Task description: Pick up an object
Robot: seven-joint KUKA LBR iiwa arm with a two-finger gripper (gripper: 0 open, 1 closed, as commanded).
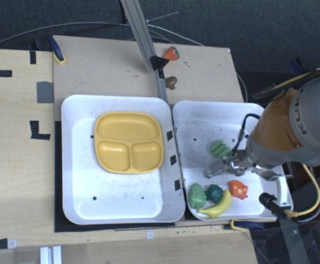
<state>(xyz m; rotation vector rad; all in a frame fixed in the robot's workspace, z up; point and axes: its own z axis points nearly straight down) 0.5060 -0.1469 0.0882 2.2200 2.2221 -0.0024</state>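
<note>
The gripper (217, 169) sits low in the right bin (204, 114), just at five o'clock from a green ridged object (220, 148). Whether its fingers are spread I can't tell. A red object (237, 189), banana (219, 206) and two green items lie at six o'clock.

The grey arm (308, 120) enters from three o'clock, its orange band (275, 128) tilted toward nine o'clock, wrist bent downward (steeply). The gripper (217, 170) points toward eight o'clock, hanging low at the arm's end.
</note>
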